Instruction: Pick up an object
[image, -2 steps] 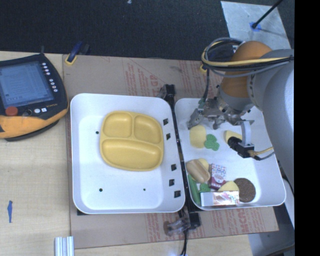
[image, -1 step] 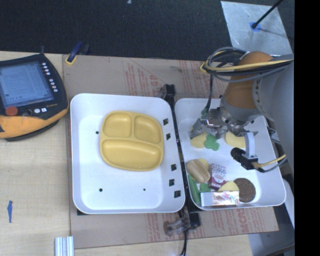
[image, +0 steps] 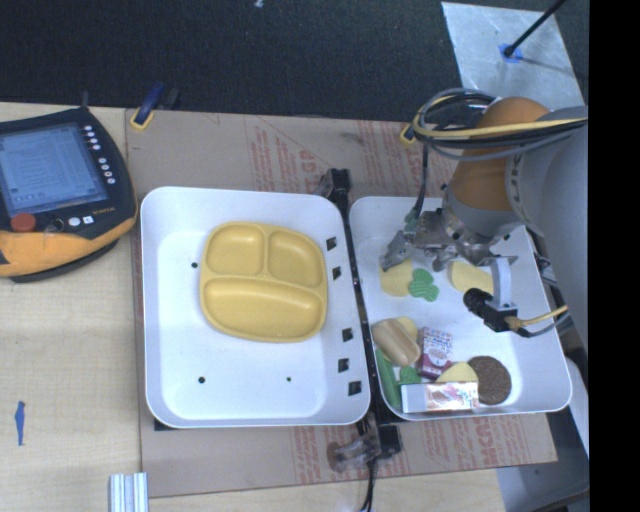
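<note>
Gripper (image: 437, 262): low in the right bin's upper half, over a pale yellow piece (image: 398, 281) and green piece (image: 425, 287); its grip cannot be made out.
Right bin (image: 545, 395): toys crowd its lower edge, including a brown disc (image: 490, 379).
Left bin (image: 165, 330): 1 yellow divided plate (image: 265, 280), with bare floor along every wall.

hand (image: 437, 256) fingers hidden, arm (image: 545, 160) cropped right

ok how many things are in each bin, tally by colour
Left bin:
yellow tray: 1

Right bin, as far as the pile lets me tell:
yellow pieces: 3
green: 2
tan bun: 1
brown disc: 1
packets: 2

Total: about 10
</note>
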